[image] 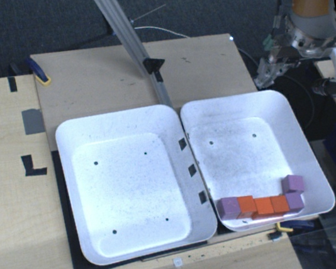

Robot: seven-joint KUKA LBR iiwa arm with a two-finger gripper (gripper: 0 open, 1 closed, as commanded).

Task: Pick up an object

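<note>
Hovering: gripper (270,67) beyond right bin (291,110) far corner | jaws: cannot tell | risk: blocks (262,204) wedged along near wall, fingers may jam.

Bench (112,69) – tan board w/ black tape marks at left. On it: left bin (73,178) & right bin (293,122), side by side, rims touching – plus a slanted metal rail (121,23) at back.

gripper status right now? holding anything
gripper: up beside the right bin's far right corner, outside it; open or closed cannot be told, and nothing seen in it.
</note>
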